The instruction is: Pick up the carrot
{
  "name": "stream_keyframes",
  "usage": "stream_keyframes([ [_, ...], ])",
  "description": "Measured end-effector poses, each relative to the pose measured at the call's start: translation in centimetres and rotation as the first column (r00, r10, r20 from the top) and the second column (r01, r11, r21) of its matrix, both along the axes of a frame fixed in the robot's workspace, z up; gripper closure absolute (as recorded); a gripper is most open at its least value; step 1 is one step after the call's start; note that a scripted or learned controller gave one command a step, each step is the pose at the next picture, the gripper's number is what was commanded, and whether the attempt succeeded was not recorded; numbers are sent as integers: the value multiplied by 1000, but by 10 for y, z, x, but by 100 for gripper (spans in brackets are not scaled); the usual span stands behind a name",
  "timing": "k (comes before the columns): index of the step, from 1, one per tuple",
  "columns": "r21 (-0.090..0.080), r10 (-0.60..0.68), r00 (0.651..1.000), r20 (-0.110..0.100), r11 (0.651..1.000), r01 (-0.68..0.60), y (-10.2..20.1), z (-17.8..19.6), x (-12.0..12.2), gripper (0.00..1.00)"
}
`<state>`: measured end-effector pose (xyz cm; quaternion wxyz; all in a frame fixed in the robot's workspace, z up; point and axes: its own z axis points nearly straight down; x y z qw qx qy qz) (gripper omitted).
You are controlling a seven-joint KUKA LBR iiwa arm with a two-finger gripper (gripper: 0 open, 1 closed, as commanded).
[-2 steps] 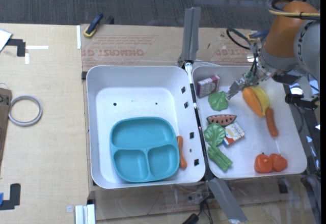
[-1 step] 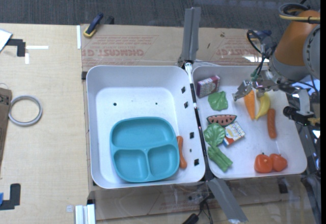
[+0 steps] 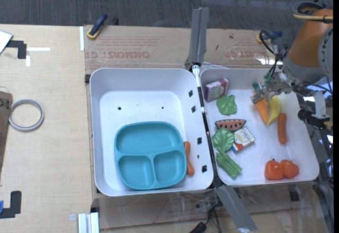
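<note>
Gripper (image 3: 264, 90) of the grey arm with the orange band (image 3: 310, 46) hangs low over the far side of the shallow white plastic bin nearer the arm (image 3: 253, 166), directly above the short tapered orange toy carrot (image 3: 261, 111). Whether the gripper is open or closed cannot be told from this angle, and nothing shows it holding the carrot.

The carrot lies on that bin's floor near its far wall, pressed against a curved yellow plastic piece (image 3: 273, 110). It looks like moulded plastic: probably light, stiff, smooth and a little slippery, and not fragile. The thick end appears the best place to grip, across its width. A pinch on the narrow tip would likely squeeze it out, and the yellow neighbour may crowd one side of the grasp.

Also in this bin are a slim rounded red-orange piece (image 3: 282, 128), a glossy pair of red toy tomatoes (image 3: 280, 169), a watermelon slice with dark seeds (image 3: 230, 124), a flat green leaf (image 3: 226, 104) and a small purple carton (image 3: 216, 89).

Outside this bin, in its twin alongside, a matte teal three-compartment plate (image 3: 151, 155) lies with a thin orange stick (image 3: 188, 159) at its edge, a possible lookalike.
</note>
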<state>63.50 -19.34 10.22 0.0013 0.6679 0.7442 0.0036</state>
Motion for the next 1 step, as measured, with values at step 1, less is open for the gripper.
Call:
stream_keyframes([
  [1,-3,163,987,-10,987,-163,78,79,-62,100],
])
